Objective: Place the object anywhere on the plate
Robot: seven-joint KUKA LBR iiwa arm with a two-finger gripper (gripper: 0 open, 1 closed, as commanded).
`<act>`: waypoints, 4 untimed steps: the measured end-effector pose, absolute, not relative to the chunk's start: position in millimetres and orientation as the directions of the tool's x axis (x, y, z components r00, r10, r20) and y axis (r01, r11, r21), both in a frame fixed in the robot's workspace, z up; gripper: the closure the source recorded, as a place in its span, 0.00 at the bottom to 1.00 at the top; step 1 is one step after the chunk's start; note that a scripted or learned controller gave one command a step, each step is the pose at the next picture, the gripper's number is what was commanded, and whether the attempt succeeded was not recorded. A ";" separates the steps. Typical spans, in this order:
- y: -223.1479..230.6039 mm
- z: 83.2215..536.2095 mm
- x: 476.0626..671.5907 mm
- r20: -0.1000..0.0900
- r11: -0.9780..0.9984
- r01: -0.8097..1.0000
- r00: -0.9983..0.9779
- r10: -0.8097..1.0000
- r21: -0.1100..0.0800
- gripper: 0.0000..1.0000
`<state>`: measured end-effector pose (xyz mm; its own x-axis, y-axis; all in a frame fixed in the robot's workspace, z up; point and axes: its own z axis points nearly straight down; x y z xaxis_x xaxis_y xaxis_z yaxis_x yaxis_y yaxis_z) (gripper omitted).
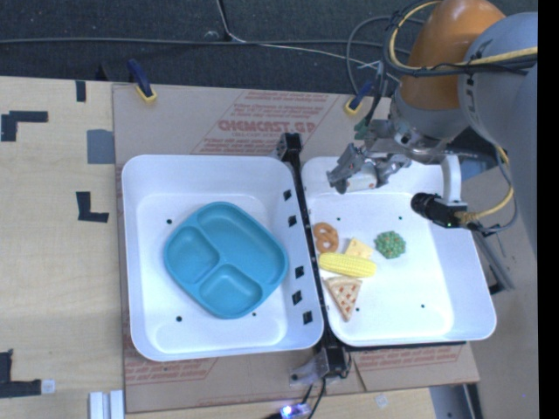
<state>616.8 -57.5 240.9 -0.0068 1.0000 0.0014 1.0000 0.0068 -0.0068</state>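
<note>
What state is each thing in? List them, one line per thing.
Plate: blue, flat in the left bin, nothing on it.
Pretzel: flat in the right bin.
Corn cob: on its side, overlapping the cheese wedge.
Pizza slice: flat, below the corn.
Broccoli: lying apart from the others.
Tool: over the right bin's upper edge, holding nothing.

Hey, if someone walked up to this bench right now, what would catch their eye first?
Probably the blue divided plate in the left bin. Next, the toy food clustered in the right bin: pretzel, corn cob, pizza slice, broccoli. The gripper hangs above that bin's far edge.
</note>
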 end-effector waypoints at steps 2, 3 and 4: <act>47.1 215.8 587.1 0.000 0.007 1.000 -0.007 1.000 -0.009 1.00; 100.1 204.4 574.7 -0.001 0.007 1.000 -0.007 1.000 -0.009 1.00; 153.6 209.3 574.0 0.000 0.008 1.000 -0.008 1.000 -0.007 1.00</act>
<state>574.0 153.6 209.3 -0.0079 1.0000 -0.0003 0.9999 0.0079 -0.0071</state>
